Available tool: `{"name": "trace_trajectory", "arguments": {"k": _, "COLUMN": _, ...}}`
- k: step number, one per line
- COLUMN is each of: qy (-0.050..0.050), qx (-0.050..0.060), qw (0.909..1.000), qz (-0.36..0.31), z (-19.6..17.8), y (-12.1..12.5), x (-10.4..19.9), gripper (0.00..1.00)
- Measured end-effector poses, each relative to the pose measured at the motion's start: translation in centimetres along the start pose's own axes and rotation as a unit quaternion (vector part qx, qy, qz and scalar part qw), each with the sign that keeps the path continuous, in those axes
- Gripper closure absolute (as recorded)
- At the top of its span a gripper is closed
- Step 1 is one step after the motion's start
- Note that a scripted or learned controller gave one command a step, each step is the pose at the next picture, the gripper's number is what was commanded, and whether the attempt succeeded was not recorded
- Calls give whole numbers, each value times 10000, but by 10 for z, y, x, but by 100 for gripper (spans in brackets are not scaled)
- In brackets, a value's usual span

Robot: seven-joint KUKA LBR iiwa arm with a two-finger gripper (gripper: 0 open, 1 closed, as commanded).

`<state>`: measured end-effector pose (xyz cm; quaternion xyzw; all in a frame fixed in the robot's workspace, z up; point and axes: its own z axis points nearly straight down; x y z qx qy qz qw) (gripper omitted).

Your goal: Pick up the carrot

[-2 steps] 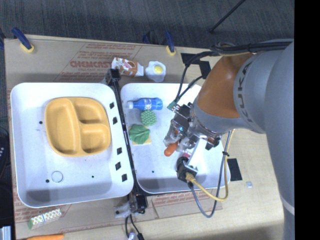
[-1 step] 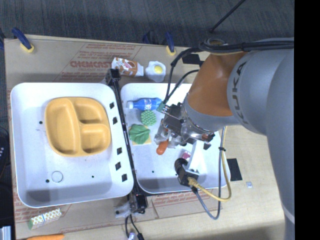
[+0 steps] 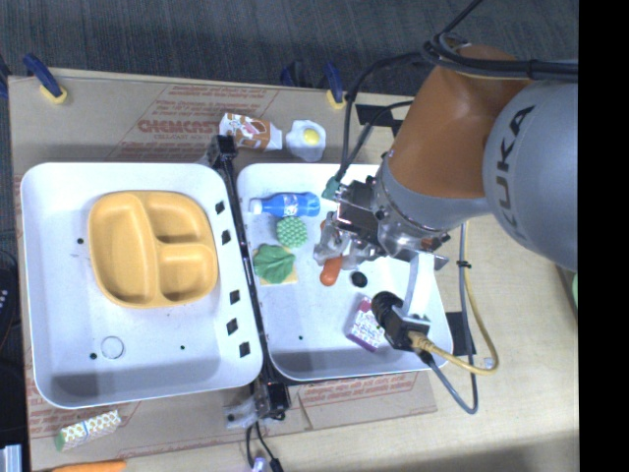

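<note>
Your arm [image 3: 491,155] comes in from the right side of the view, grey body with the orange band sitting just above the wrist, and it's bent down steeply toward the bench. The gripper [image 3: 334,254] points down and to the left, mostly tucked under the wrist hardware, with cables trailing off behind it.

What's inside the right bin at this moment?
In the right bin: a blue bottle, a green round item, a green leafy piece, the orange carrot under the gripper, and a purple packet. The arm hides the bin's right part.
</note>
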<state>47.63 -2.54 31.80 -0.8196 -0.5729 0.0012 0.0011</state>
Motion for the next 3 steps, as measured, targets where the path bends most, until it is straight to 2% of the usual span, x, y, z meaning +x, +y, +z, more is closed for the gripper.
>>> {"name": "trace_trajectory", "arguments": {"k": 1, "qy": -2, "qx": 7, "qw": 10000, "qz": -40, "z": 37, "y": 6, "x": -18, "gripper": 100}}
{"name": "trace_trajectory", "arguments": {"k": 2, "qy": 0, "qx": 12, "qw": 9994, "qz": -351, "z": 80, "y": -2, "x": 6, "gripper": 100}}
{"name": "trace_trajectory", "arguments": {"k": 3, "qy": 2, "qx": 2, "qw": 9996, "qz": 282, "z": 12, "y": 0, "x": 0, "gripper": 100}}
